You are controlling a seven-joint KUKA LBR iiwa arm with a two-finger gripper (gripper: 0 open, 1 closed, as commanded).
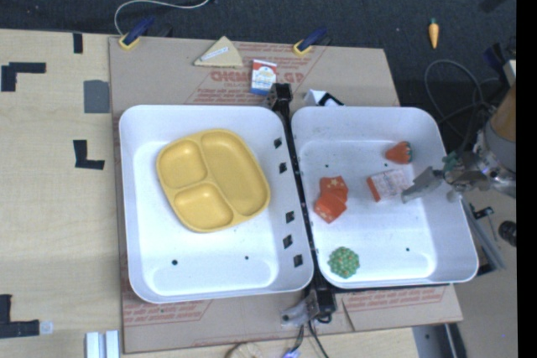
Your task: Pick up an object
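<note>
We see the tool (428, 180) at the right bin's (419, 120) right rim, reaching in from the right w/ grey fingers (417, 189) pointing left; how far open they stand we cannot tell, and nothing shows between them, so we judge it holds nothing. Candidates in the right bin: a clear-wrapped packet (388, 183) w/ a red end just beside the fingertips (touching or not, we cannot tell), a small red-orange piece (398, 153) near the upper right, a crumpled red-orange block (331, 197) toward the bin's middle-left, and a green speckled ball (343, 262) low in the bin, well apart from the tool. The packet looks light, thin and prob. slippery; it lies flat, so pinching across its narrow width seems best, tho it may slide on the smooth floor. The block looks soft and light, w/ enough bulk for an easy squeeze across its sides. The ball may roll away if nudged off-centre. The left bin (143, 264) holds a yellow divided plate (212, 179) (stiff, wide, awkward for two fingers), far from the tool.
</note>
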